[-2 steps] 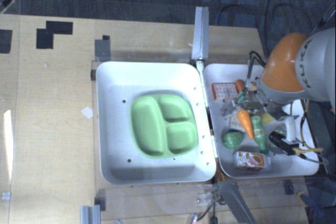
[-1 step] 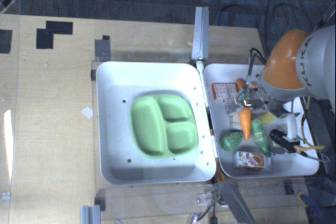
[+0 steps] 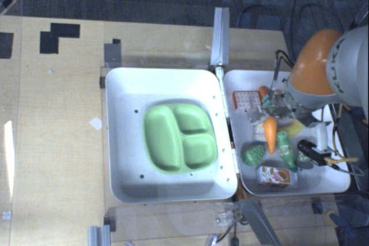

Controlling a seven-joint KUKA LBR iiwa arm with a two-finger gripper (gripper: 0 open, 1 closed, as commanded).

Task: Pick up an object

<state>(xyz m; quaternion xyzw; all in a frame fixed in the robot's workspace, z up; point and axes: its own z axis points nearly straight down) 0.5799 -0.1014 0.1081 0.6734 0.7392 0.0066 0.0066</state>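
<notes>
Candidate object: the carrot [image 3: 269, 134], lying in the right bin [image 3: 326, 180], tip toward the near side; no object is named by the task, so this choice is a judgement based on proximity to the tool. The gripper [image 3: 278, 105] hangs just beyond the carrot's far end; whether it is released, clenched or grasping cannot be told from this view.

Adjacent items: a green bottle-like item [image 3: 285, 150] just right of the carrot; a leafy green item [image 3: 252, 154] to its near left; a yellow item [image 3: 296, 127] to the right; a small carton [image 3: 274, 176] at the near side; a red-and-white packet [image 3: 247, 101] at the far left. The left bin [image 3: 124, 124] holds a green divided tray [image 3: 179, 135].

Hazards: crowding may cause a descent to clip the bottle-like item or close on two things at once; the carrot's taper may let it slip.

Markings: print on the packet and carton is too small to read.
</notes>
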